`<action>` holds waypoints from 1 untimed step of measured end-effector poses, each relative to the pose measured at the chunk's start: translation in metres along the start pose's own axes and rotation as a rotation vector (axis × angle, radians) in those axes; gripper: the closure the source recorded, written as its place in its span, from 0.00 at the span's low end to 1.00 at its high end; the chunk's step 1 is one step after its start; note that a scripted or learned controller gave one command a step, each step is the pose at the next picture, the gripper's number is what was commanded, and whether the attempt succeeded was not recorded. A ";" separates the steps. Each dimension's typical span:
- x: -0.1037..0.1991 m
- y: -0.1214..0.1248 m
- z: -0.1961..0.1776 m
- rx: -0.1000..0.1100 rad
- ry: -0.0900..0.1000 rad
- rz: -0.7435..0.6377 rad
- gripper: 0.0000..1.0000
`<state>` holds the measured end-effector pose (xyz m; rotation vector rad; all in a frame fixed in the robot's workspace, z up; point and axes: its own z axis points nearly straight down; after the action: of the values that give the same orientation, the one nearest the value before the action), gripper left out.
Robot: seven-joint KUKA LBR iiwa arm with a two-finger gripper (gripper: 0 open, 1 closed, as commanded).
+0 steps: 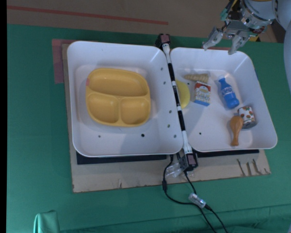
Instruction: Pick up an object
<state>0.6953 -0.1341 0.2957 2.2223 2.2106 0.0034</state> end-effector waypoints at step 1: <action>-0.033 -0.044 0.087 -0.009 -0.004 -0.001 0.00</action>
<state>0.6513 -0.1668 0.2089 2.2145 2.2051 0.0087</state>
